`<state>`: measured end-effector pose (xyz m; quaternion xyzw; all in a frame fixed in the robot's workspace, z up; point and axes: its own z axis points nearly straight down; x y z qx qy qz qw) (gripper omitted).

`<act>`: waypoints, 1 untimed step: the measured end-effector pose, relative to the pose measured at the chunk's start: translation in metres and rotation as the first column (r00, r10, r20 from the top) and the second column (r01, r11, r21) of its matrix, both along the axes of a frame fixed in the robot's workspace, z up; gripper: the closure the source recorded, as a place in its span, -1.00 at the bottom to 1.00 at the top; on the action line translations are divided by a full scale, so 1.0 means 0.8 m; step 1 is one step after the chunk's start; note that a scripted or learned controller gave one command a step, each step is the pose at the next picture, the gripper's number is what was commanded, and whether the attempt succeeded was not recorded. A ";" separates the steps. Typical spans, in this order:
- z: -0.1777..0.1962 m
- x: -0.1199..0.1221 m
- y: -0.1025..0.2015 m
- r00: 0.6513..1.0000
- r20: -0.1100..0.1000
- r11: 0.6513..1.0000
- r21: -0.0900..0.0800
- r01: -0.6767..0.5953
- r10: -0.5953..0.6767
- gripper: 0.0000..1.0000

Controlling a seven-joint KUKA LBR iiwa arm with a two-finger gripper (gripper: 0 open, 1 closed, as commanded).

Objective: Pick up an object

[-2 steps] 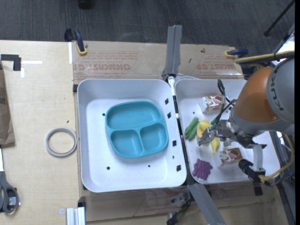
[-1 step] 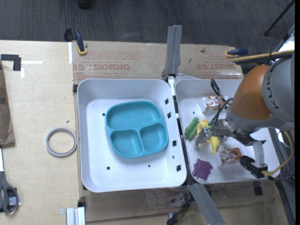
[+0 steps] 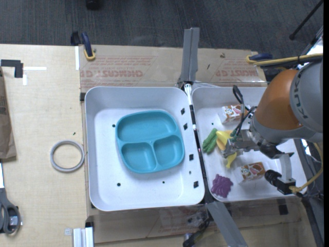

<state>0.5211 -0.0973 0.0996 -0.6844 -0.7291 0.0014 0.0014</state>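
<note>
My gripper [image 3: 231, 149] hangs low in the right bin [image 3: 257, 92], right over a yellow banana-like toy [image 3: 224, 138]. A green pea pod [image 3: 209, 140] lies just left of the yellow toy. A purple grape bunch [image 3: 221, 185] rests near the bin's front edge. Two small printed cartons lie in this bin, one at the back [image 3: 232, 112] and one by the front [image 3: 253, 171]. The arm's orange band [image 3: 277, 102] covers the bin's right part.
The left bin [image 3: 97, 153] holds a blue divided tray [image 3: 149, 140]. A grey tape ring [image 3: 67, 155] lies on the bench to the left, with scissors [image 3: 9, 216] at the front left corner. A metal divider bar [image 3: 190, 55] stands between the bins.
</note>
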 end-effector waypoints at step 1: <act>0.114 0.051 0.065 0.944 0.001 0.944 -0.003 0.330 -0.330 1.00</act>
